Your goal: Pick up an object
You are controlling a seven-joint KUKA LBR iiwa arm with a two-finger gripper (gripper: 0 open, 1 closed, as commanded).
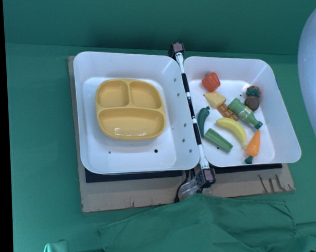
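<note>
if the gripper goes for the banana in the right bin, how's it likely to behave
The banana looks like smooth, glossy toy plastic, so probably stiff, light and a bit slippery. Its curved shape may make it pivot or slide if pushed. It lies close to the carrot and green bottle, so a push would likely nudge those too.

Robot lab bench: green drape [43,128], twin white bins [87,66], toy food [232,126].

Just a blurry grey chunk of the arm [313,90] poking in at the right edge, up high and close to the camera.
</note>
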